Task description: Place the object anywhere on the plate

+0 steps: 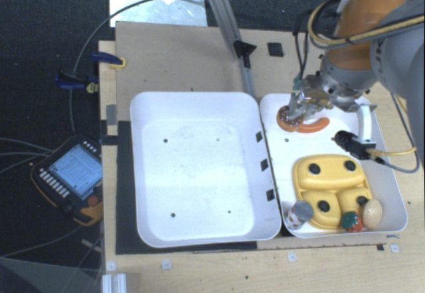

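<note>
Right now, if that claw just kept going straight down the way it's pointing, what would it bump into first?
Probably the small orange plate at the far end of the right bin. The gripper points down right over its rim, with something brownish under its tips. From this slanted view I cannot tell how high it hangs.

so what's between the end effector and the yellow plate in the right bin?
In the camera view, bare white bin floor separates the end effector, over an orange curved piece, from the yellow plate.
</note>
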Controlling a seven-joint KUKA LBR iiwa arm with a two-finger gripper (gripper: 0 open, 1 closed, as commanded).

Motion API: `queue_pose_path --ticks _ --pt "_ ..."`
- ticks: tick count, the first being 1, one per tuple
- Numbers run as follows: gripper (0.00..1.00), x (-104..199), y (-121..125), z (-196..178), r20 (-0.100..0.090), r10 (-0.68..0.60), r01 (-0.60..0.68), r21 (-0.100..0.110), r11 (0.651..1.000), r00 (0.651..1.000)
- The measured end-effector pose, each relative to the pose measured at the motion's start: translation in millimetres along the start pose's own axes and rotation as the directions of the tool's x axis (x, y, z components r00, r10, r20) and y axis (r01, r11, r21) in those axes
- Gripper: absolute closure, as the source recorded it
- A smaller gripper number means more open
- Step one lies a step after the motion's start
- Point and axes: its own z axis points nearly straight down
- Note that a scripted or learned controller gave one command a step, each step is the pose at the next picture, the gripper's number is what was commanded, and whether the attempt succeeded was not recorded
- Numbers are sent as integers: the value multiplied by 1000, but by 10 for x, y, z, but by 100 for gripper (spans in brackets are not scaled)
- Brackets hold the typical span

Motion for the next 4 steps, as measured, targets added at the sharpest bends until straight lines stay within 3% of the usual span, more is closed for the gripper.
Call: queue_pose_path --ticks 3,4 --pt "100 1553 122 -100 -1 0 0 1 1000 1000" --pt "100 2067 298 -34 -1 1 -1 -1 1000 1000"
